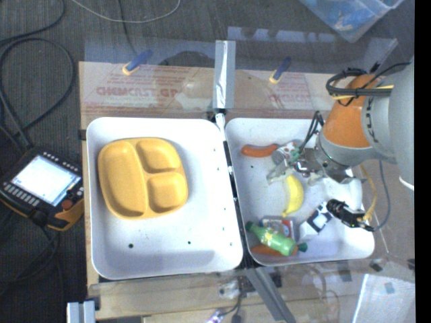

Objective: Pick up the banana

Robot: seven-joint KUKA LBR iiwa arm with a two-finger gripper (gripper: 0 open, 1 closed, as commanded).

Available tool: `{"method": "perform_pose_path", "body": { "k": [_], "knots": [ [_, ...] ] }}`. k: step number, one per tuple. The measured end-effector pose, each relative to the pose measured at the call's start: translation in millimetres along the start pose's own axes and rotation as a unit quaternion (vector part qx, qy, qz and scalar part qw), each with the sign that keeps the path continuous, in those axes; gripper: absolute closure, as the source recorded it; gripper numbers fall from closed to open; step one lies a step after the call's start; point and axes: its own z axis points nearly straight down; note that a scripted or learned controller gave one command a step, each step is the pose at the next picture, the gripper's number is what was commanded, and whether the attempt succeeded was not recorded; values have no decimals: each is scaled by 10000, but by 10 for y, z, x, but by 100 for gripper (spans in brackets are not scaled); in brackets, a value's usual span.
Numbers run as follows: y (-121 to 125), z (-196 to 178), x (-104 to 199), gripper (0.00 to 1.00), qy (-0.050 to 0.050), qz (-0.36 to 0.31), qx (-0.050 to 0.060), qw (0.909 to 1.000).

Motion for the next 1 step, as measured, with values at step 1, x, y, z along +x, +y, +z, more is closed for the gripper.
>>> {"method": "perform_pose_path", "body": {
  "k": [1],
  "knots": [
    [4, -95, -3, 100, -9, 1, -6, 10000]
  ]
}}
